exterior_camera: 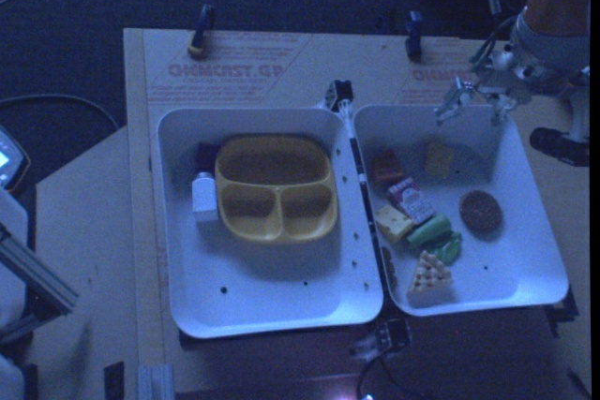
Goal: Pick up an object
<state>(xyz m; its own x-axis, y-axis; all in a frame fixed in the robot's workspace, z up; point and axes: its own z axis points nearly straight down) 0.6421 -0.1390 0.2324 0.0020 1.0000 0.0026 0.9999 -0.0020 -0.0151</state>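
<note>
My gripper [476, 105] hangs above the far rim of the right bin [539, 239], open, with nothing between its fingers. Below it in that bin lie a yellow piece [438, 159], a brown block [386, 166], a small pink and white carton [412, 200], a cheese wedge [394, 222], a green item [435, 230], a round brown cookie [480, 212] and a pizza slice [429, 278]. The yellow piece lies nearest the gripper, a little in front of it and to its left.
The left bin [187, 295] holds a yellow divided plate [275, 187], a small white bottle [204, 197] and a dark purple thing [208, 153]. Two clamps [200, 31] [413, 33] stand at the bench's far edge. The light is dim and blue.
</note>
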